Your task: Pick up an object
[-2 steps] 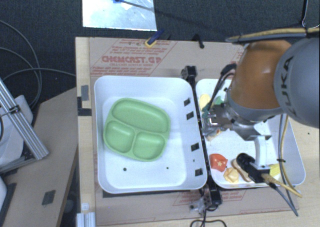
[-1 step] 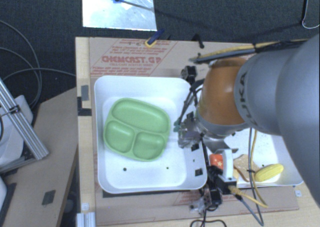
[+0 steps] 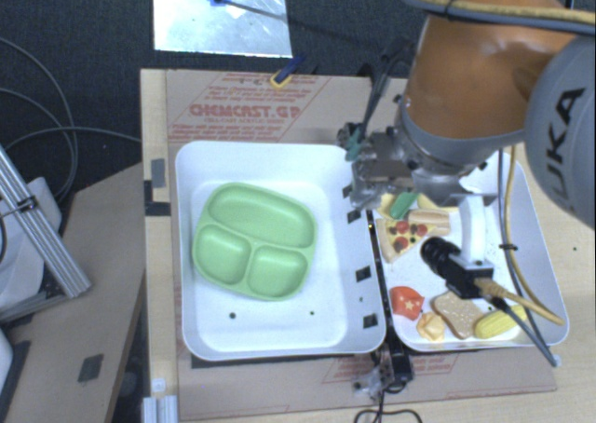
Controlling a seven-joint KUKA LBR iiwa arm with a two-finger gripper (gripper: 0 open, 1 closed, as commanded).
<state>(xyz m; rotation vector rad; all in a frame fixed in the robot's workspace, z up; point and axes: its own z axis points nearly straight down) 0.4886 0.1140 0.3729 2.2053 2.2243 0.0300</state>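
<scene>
The hand (image 3: 402, 190), grip unclear, hangs over the right bin's (image 3: 549, 267) crowded left edge; the green tray (image 3: 251, 239) lies apart.

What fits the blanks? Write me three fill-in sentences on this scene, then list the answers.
1. The green divided tray lies in the ____ bin.
2. The toy foods, such as the pizza slice, lie in the ____ bin.
3. The green tray has ____ compartments.

Answers: left; right; three

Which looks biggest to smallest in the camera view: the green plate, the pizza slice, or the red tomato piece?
1. green plate, by far the biggest.
2. pizza slice.
3. red tomato piece, only slightly smaller than the pizza, so that order is unsure.
</scene>
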